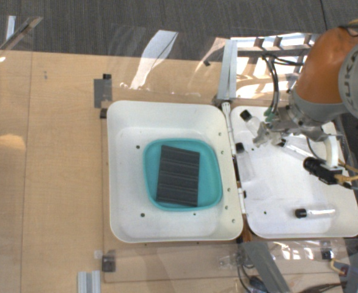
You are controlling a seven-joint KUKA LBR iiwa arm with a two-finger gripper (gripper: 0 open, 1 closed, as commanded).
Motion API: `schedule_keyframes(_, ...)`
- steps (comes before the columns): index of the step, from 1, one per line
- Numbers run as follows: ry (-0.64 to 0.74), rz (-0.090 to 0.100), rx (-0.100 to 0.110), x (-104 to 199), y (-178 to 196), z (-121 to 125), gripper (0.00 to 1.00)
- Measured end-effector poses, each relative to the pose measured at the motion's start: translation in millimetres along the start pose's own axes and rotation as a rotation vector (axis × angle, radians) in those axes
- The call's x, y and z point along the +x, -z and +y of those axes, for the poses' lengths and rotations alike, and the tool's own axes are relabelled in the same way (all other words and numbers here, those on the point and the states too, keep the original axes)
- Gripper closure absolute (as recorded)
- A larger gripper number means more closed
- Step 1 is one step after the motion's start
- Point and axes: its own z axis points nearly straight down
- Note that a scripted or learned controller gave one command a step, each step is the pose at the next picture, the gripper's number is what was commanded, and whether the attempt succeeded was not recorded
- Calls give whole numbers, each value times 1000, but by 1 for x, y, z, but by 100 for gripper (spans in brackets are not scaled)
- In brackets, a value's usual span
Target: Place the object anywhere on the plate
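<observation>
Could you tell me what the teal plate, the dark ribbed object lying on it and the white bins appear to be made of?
The teal plate looks like smooth moulded plastic, with an even colour and soft rounded corners. The dark ribbed object is matt charcoal with parallel ridges, perhaps rubber or foam; the view leaves that open. The white bins look like glossy formed plastic, with rounded rims and faint highlights.

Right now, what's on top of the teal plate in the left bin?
A dark ribbed rectangular block lies flat on the teal plate, covering its middle. The plate's rim shows all around it; the plate surface under the block is hidden.
</observation>
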Motion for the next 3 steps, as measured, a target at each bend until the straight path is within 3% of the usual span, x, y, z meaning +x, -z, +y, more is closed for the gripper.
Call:
schedule_keyframes(1, 42, 0, 1, 60, 0, -61, 100)
schedule_keyframes(2, 300, 1, -1, 119, 17, -30, 100)
schedule_keyframes(3, 299, 0, -1, 119, 17, -30, 0)
